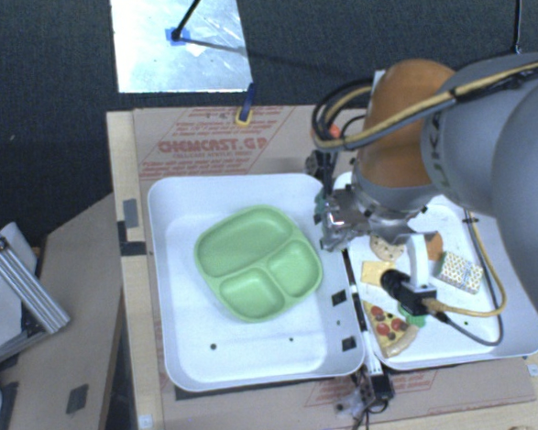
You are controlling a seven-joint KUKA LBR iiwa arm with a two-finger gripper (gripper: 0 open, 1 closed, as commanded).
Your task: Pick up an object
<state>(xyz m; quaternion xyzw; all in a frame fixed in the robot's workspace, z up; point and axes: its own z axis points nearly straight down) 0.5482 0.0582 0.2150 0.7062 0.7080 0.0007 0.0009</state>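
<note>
We are watching the grey arm's two-finger gripper [336,227] hanging low over the seam between the two shallow white bins. The wrist is covering it from above, so we cannot tell whether it is apart or together, and we are seeing nothing clamped in it.

Nothing is being picked yet; the candidates are lying loose:
- Just beside the gripper, toward the arm's side, a round tan toy cookie [387,248] is peeking out from under the wrist.
- Nearer the camera from the gripper, a flat yellow square of toy cheese [374,274] is lying close by, and beyond it a toy pizza slice with red dots [394,328].
- Further toward the arm's side, a small white grid-patterned block [460,271] is resting on the right-hand white bin [521,334].
- On the gripper's other side, a pale green three-compartment plastic plate [258,261] is lying flat in the left-hand white bin [178,289], well clear.

We are judging that the gripper is sitting here because the small foods are clustering against this bin wall. The wall is crowding any descent, and flat pieces are offering little to clamp.
</note>
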